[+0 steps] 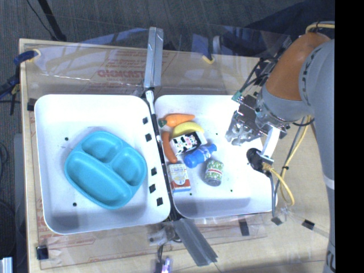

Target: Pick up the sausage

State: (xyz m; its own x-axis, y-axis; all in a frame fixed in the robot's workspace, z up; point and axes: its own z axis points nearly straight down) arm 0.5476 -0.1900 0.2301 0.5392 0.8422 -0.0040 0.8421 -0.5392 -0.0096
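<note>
Hugging the right bin's [259, 201] left wall, sausage [168, 147]; gripper [240, 131] apart.

The sausage [167, 145], by the right bin's [250, 203] left wall, lay partly under the banana [187, 129] and a small carton [178, 176]. The gripper's [239, 131] fingers were too blurred to read.

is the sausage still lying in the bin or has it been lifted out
In the bin. The sausage lies flat in the right bin against its left wall, beside the other toys. The gripper hangs apart from it, to its right.
</note>
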